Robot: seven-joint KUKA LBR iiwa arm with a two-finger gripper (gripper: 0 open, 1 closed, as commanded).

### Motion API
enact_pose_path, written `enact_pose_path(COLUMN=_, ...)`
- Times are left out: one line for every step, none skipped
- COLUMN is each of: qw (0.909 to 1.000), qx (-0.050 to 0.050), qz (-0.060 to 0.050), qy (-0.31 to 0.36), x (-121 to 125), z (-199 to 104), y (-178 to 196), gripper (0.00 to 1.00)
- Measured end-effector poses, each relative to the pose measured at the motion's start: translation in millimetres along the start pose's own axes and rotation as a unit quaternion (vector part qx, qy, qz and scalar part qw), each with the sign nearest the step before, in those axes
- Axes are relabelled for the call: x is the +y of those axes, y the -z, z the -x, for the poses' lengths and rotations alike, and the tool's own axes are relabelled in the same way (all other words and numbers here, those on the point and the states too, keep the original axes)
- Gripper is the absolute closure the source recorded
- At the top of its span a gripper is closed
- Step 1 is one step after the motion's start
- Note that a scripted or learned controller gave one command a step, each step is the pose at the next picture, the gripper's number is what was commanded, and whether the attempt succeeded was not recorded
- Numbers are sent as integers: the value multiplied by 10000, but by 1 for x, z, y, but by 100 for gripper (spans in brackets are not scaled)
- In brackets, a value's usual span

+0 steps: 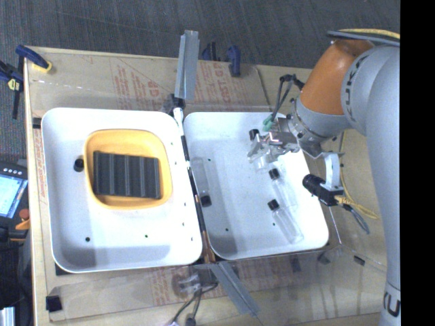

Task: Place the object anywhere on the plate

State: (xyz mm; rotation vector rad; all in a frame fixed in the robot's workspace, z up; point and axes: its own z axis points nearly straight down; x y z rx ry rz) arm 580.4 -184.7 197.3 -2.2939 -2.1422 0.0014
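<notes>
You have two bins side by side on the desk (102,80). The left bin (54,209) holds a yellow plate (102,143), set a little toward the bin's far side. A dark ribbed block (127,174) lies flat on the middle of the plate, with yellow rim showing all around it. A small black knob (79,164) sits on the bin floor just left of the plate.

The arm (367,94) reaches in from the right, and its tool (264,148) is over the far right part of the right bin (231,240), well apart from the plate. You cannot tell from this angle whether the tool is wide or narrow, and nothing can be made out in its grip.

Just in front of the tool, a clear tube (285,217) with a black cap lies on the right bin's floor, slanting toward the near right corner. A second small black-capped piece (274,173) lies between that tube and the tool; whether it touches either is unclear. Both are in the right bin, not on the plate.

Along the right bin's left wall you can see a pale clear strip (199,170) lying lengthwise, with a small dark bit at its near end.

A blue clamp (32,56) grips the desk's far left corner, and a lit screen (9,194) stands at the left edge.
</notes>
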Motion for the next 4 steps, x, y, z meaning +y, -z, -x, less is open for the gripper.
enact_pose_path(qw=9971, qx=0, qz=-19, qy=766, x=9, z=-79, y=-2, gripper=100)
enact_pose_path(qw=9881, qx=-10, qz=5, qy=1538, x=27, z=-146, y=-6, gripper=100)
enact_pose_path(qw=9721, qx=-4, qz=-24, qy=2344, x=-3, z=-162, y=-5, gripper=100)
enact_pose_path(qw=9721, qx=-6, qz=-23, qy=2345, x=-3, z=-162, y=-5, gripper=0)
